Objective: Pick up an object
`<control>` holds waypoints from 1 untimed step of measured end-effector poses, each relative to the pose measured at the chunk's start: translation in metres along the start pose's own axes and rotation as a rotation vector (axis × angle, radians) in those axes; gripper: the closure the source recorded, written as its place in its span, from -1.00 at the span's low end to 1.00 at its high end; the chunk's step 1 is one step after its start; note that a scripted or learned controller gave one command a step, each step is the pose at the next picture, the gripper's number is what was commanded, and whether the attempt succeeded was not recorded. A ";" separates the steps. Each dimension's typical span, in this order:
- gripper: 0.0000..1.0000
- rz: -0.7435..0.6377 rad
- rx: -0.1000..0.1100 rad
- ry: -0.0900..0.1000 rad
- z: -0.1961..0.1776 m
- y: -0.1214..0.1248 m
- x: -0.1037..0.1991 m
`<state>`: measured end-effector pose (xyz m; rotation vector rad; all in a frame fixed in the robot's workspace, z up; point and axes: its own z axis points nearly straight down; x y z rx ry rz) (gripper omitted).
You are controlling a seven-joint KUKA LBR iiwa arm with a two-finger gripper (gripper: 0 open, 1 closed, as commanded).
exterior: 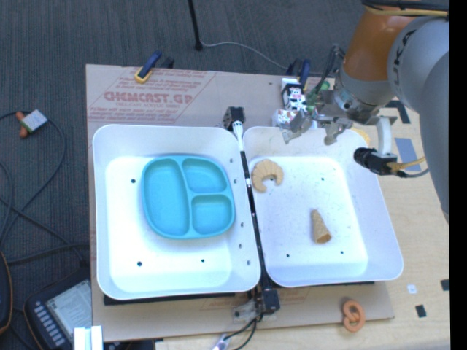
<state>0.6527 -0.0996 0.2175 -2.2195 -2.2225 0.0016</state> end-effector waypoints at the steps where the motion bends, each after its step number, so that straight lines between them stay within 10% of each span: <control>1: -1.00 0.002 0.003 0.000 0.090 -0.064 -0.005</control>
